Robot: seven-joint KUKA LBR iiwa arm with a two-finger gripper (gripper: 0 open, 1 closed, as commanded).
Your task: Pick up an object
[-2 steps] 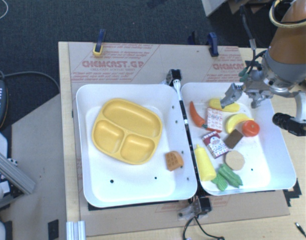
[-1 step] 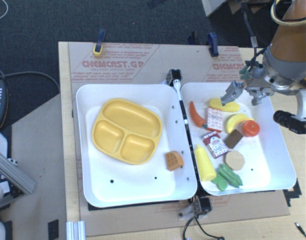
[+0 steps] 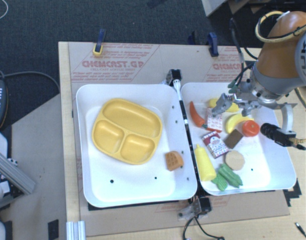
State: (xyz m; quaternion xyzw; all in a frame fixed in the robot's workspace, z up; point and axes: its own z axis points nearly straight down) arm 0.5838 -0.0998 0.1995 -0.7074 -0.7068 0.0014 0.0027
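My gripper (image 3: 234,105) hangs over the back of the right bin (image 3: 278,179), its two grey fingers (image 3: 222,103) spread open. A yellow piece (image 3: 213,103) lies just left of them, and a yellow banana (image 3: 233,121) sits right below. I cannot tell whether the fingers touch either one. Close by lie a red pepper (image 3: 196,115), a white packet (image 3: 215,122), an orange-red tomato (image 3: 251,128) and a brown block (image 3: 234,138).
Nearer the front of the right bin lie a red-and-white packet (image 3: 216,145), a round tan biscuit (image 3: 235,160), a yellow bottle (image 3: 205,163) and green vegetables (image 3: 227,178). The left bin (image 3: 87,184) holds a yellow divided plate (image 3: 126,130) and a brown waffle piece (image 3: 174,160).
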